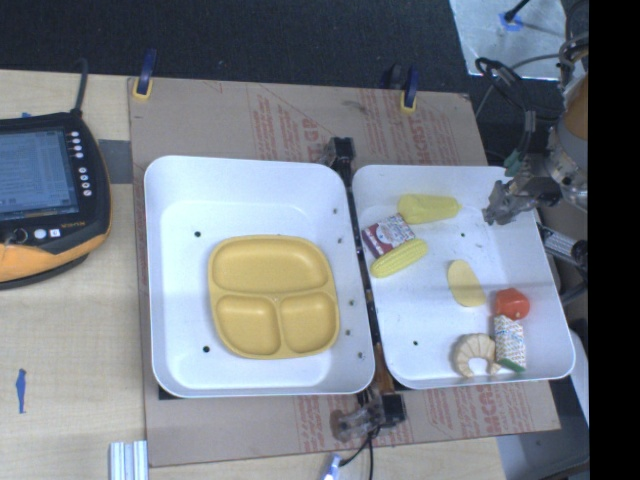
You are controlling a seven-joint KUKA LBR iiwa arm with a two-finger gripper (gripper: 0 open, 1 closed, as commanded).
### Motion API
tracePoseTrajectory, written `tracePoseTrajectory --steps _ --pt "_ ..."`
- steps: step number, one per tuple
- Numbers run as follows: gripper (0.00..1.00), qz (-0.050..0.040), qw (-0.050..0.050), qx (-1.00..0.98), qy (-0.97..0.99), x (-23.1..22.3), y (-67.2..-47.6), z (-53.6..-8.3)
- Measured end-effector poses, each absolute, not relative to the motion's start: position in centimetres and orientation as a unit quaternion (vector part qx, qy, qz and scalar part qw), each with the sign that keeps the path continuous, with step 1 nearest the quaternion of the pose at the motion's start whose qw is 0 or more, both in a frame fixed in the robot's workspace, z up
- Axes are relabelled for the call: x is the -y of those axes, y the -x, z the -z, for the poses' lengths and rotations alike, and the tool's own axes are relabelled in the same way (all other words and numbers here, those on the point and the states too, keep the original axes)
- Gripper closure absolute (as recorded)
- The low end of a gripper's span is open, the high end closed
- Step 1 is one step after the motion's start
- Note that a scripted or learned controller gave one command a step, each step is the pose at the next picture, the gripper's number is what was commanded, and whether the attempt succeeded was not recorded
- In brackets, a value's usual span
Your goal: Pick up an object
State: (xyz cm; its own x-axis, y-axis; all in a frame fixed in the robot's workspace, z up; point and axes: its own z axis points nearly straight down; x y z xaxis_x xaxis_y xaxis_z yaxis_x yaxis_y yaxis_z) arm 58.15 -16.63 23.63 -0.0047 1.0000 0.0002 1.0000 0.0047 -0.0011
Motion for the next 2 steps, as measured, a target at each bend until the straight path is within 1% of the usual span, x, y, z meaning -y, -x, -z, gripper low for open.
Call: tracePoseTrajectory --steps 1,2 --pt "1.0 -0.0015 0.001 0.709 0.705 14.93 -56.54 -20.45" --pt "0.0 -0.0013 0.001 0.709 0.705 14.94 -56.55 -20.47"
